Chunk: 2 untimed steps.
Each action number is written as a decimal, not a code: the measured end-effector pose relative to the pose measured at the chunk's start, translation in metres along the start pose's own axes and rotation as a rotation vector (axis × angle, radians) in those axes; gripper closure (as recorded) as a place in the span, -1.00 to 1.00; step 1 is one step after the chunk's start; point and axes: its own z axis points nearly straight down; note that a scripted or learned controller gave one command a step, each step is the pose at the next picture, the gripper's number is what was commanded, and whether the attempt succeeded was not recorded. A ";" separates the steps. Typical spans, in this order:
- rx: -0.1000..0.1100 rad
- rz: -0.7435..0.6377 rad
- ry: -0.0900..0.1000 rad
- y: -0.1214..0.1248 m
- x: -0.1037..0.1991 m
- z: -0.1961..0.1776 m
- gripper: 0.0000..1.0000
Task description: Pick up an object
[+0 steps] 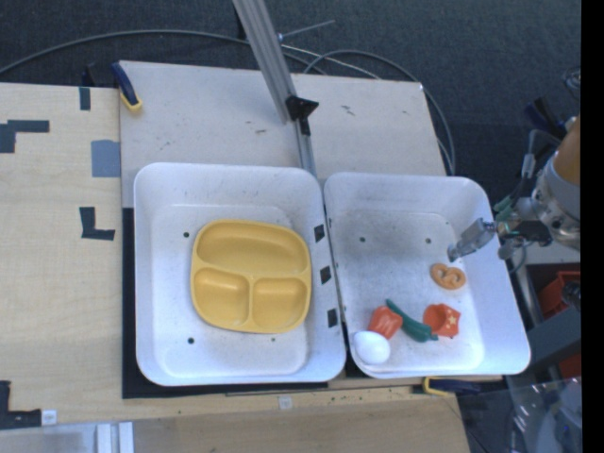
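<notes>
The right bin (377,196) holds several small items near its front right. An orange ring-shaped piece (448,276) lies closest to my gripper. Further forward lie a red piece (442,320), a thin green piece (411,321), an orange-red piece (384,322) and a white egg (371,347). My gripper (491,242) hangs over the bin's right rim, just above and right of the orange ring. Its fingers stand apart, open, with nothing between them.
A yellow divided plate (251,276) lies in the left bin (151,253). A slanted metal rail (269,50) runs from the top down to the gap between the bins. Cables loop over the dark floor behind the bench.
</notes>
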 end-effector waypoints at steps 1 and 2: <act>0.000 0.000 0.000 0.000 0.000 0.000 -1.00; 0.007 0.001 0.001 0.001 -0.003 0.064 -1.00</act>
